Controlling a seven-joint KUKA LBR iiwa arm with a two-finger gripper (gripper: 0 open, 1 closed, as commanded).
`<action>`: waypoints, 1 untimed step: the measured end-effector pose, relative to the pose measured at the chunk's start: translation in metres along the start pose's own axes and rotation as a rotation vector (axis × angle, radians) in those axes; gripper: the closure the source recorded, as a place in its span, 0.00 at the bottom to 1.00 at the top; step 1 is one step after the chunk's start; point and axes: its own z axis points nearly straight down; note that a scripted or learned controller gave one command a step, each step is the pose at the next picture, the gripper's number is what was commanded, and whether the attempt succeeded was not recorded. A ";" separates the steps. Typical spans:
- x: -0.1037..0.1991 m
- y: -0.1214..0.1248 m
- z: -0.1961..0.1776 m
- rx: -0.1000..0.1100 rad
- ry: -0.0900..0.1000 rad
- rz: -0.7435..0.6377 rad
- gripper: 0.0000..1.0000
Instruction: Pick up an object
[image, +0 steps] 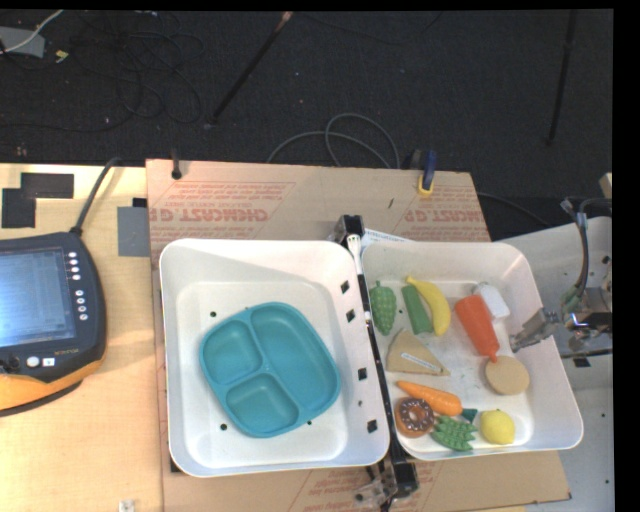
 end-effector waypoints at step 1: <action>0.070 -0.011 0.135 0.012 0.007 -0.004 0.00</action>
